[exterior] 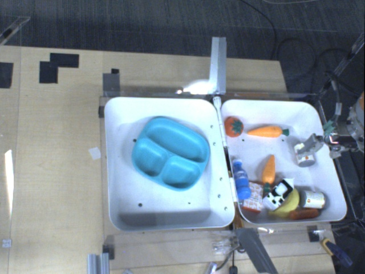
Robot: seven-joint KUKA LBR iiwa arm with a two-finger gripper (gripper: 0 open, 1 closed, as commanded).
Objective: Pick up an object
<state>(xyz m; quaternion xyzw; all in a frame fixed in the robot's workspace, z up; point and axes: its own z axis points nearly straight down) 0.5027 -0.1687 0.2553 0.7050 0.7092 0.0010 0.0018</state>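
Note:
The right bin point(311, 112) holds the objects. A round orange-red toy fruit point(233, 126) lies at its back left, with a long carrot point(266, 132) beside it. A smaller orange carrot point(268, 169) lies in the middle. Along the front sit a blue bottle point(240, 181), a black-and-white cow toy point(279, 192), a yellow banana point(287, 204) and a silver can point(313, 199). My gripper point(306, 150) reaches in from the right, low over the bin's right side. It sits right of the small carrot and above the can, with nothing seen in its grasp.
The left bin point(120, 153) carries a blue divided plate point(170, 152). A metal post point(218, 66) stands behind the wall between the bins. Cables run over the dark floor at the back right.

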